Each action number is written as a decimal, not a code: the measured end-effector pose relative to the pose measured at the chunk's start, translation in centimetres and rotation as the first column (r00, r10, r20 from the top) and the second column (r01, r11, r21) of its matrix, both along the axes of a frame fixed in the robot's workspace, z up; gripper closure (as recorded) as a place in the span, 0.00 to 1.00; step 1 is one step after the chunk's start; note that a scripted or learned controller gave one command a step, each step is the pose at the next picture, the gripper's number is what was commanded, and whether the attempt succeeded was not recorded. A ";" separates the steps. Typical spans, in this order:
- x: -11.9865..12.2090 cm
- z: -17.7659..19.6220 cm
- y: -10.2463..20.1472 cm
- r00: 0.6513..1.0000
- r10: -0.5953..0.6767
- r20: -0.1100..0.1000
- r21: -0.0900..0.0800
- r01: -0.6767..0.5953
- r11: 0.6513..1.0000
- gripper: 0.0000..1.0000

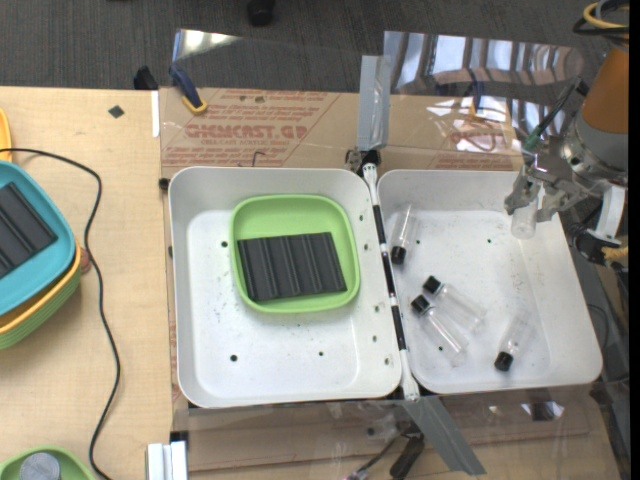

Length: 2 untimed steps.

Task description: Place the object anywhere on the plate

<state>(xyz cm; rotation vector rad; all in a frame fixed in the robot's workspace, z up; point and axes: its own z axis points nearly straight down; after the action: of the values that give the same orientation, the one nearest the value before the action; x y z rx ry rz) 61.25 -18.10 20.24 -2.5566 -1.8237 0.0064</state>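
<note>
- Four vials (452, 318) lie in my right bin (560, 368), none on the plate (296, 218).
- My tool (527, 206) hangs at that bin's far right; I cannot tell its state.
- The vials lie left and nearer, the plate farther left.

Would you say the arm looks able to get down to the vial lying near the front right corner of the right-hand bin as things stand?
Probably yes. The vial lies apart from the other vials, with bare bin floor around it, and nothing stands between it and the gripper poised over the right bin. The bin's front wall is close, which may crowd the approach.
</note>
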 end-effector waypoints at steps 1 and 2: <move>0.0 0.0 0.0 1.000 0.000 0.000 0.000 0.000 1.000 0.00; -0.9 3.5 0.3 0.988 -0.157 0.002 0.000 0.157 0.988 0.00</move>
<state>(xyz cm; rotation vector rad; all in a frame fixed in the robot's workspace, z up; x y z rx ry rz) 60.31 -17.82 23.77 -2.6932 -1.6180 0.0038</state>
